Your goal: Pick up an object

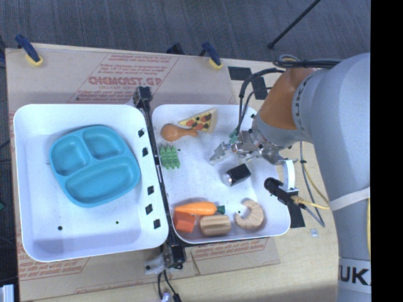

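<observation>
My gripper (219, 152) hovers over the middle of the right bin (195, 181), pointing left, open, with nothing between its fingers. Just below it and to the right, a small black cylinder (237, 174) lies on the bin floor. A pizza slice (198, 119) and a brown drumstick (172, 131) lie at the bin's far edge. A green leafy piece (169, 156) sits by the left wall. Along the near edge lie a carrot (200, 208), an orange block (184, 223), a tan bun (215, 225) and a croissant (250, 214).
The left bin (38, 225) holds a blue divided plate (94, 163). A black divider with clips (151, 168) runs between the bins. The arm's grey body (334, 124) and its cables (296, 197) overhang the right bin's right edge.
</observation>
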Robot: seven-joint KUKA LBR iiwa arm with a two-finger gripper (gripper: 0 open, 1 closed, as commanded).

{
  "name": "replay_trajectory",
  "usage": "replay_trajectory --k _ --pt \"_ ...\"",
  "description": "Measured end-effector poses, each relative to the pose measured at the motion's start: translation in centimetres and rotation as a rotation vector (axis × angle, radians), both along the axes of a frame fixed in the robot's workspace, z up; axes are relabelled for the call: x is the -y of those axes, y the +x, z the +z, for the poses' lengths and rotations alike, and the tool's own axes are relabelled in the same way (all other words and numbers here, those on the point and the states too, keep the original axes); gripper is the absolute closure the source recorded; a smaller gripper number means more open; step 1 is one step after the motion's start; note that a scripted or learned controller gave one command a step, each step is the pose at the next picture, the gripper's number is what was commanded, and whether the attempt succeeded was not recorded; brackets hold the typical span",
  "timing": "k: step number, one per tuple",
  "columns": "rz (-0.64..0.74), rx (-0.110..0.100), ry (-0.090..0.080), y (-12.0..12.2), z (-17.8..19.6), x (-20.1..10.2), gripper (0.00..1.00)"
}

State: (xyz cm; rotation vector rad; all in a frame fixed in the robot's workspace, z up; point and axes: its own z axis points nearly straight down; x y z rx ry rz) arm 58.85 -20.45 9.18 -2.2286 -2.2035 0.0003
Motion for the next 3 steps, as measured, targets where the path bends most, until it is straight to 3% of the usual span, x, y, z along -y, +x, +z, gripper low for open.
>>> replay_trajectory --k 1,2,3 --pt "0.112 0.002 -0.002 -8.9 0.0 -4.3 0.00" --pt "0.115 0.002 -0.003 -8.8 1.0 -4.2 1.00" --pt "-0.090 0.002 -0.005 -7.8 9.2 -9.0 1.00"
